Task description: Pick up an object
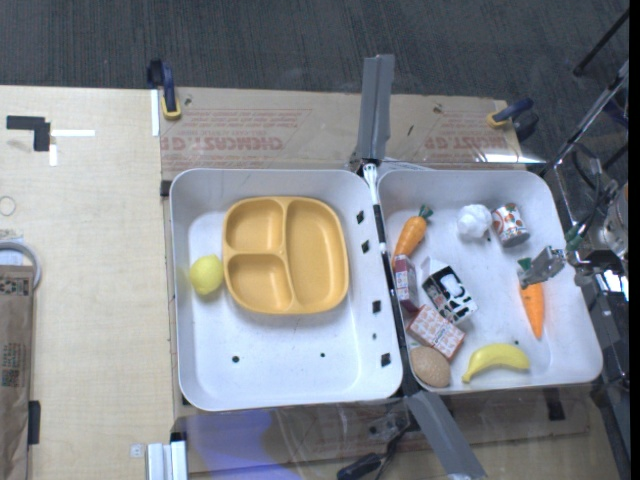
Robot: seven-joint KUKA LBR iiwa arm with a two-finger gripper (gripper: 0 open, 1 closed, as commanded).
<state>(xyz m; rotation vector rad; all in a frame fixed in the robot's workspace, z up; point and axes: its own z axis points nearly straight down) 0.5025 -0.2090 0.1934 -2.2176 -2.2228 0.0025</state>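
My gripper reaches in over the right rim of the right bin. It hangs just above the top end of an orange carrot that lies lengthwise near the bin's right wall. Nothing shows in its grasp. Left of it lie a small printed can and a white crumpled ball. A second carrot lies by the bin's left wall. A black-and-white box, a red patterned packet, a round cookie and a yellow banana fill the near part.
The left bin holds a yellow divided plate and a lemon beside its left edge. A grey bar stands behind the divider between the bins. Dark stands and cables crowd the right side.
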